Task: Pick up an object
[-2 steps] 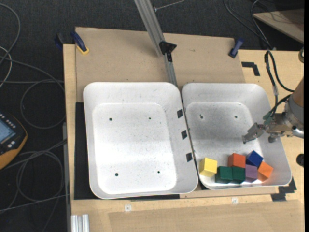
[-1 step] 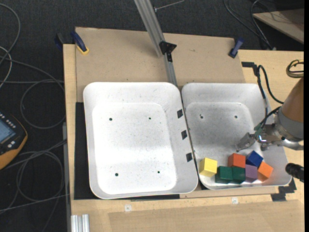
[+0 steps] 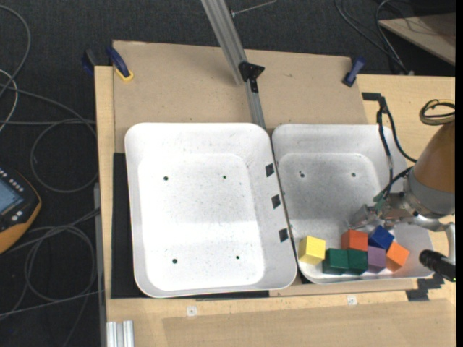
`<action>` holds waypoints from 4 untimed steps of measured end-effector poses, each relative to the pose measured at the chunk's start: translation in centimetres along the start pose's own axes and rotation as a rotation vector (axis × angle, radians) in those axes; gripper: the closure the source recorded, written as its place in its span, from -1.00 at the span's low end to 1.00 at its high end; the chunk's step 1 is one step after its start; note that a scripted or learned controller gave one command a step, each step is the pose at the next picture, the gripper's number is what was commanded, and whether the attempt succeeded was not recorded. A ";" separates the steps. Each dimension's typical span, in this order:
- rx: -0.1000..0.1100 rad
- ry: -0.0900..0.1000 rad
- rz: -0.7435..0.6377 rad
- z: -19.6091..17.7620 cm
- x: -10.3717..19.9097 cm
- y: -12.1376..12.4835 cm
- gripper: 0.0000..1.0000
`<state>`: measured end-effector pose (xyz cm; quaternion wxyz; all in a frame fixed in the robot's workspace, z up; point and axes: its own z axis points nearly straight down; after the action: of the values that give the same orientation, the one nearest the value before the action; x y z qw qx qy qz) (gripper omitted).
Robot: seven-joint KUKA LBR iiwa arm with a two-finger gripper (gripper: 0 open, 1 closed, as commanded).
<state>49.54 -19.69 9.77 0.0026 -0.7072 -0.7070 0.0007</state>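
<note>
Blocks (image 3: pixel 356 250) lie clustered in the near right corner of the right bin (image 3: pixel 325 154), and the gripper (image 3: pixel 381 215) hovers just above them in the approach step. Whether its fingers are open I cannot tell; next it needs a descent onto one block, likely the blue block (image 3: pixel 381 236)

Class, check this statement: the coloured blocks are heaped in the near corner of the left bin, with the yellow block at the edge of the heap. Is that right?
One thing is wrong: the bin. The camera view shows the coloured blocks heaped in the near corner of the right bin, not the left bin. The yellow block does sit at the edge of the heap.
</note>
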 end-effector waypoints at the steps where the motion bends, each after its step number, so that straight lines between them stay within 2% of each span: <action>1: -0.006 -0.001 -0.001 -1.3 0.0 0.1 1.00; 3: -0.013 -0.006 -0.003 -13.6 0.7 1.6 1.00; 4: -0.011 -0.005 -0.003 -16.8 0.7 1.7 1.00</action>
<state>51.32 -19.00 26.56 -0.0029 -0.7063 -0.7079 -0.0014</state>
